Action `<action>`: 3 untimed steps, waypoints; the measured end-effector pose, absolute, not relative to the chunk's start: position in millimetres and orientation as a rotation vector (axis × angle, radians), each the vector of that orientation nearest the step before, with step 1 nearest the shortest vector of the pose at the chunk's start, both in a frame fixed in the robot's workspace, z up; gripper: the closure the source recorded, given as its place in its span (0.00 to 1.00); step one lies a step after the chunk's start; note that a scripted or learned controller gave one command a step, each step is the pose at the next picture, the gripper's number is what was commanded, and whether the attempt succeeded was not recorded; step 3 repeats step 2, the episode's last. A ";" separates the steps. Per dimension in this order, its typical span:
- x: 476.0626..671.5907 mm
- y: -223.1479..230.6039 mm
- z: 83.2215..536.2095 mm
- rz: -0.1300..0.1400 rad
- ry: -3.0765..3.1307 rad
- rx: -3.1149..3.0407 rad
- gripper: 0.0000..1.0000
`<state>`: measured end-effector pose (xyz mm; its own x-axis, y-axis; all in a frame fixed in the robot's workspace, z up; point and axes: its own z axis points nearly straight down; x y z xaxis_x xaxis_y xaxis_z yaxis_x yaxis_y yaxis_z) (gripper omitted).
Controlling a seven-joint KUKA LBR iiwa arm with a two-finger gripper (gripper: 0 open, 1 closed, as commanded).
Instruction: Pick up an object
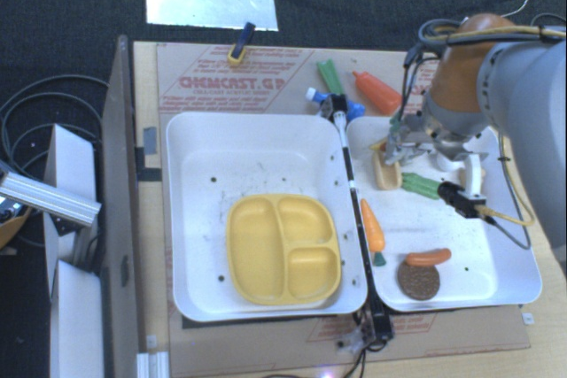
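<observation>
- Dark carpet surrounds the surface [266, 80], which bears two white bins side by side.
- Nearest, at 6 o'clock in the right bin [518, 279]: a brown disc [418, 281] touching a small sausage [428, 258]; both likely light, rigid plastic.
- A carrot [373, 228] lies along the divider; slim and probably slippery, best pinched mid-length.
- Farther, at 12 o'clock, the tool [406, 148] hangs over a tan piece [387, 173]; whether it grips, I cannot tell.

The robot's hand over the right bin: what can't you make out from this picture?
- The gripper: too small and blurred in the camera view to tell its state.
- White object: partly covered by the arm.
- Arm: cut off by the right edge.
</observation>
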<state>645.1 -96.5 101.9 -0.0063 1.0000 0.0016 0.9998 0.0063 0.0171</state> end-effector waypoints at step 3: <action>601.3 1.4 244.6 0.004 2.233 2.210 1.00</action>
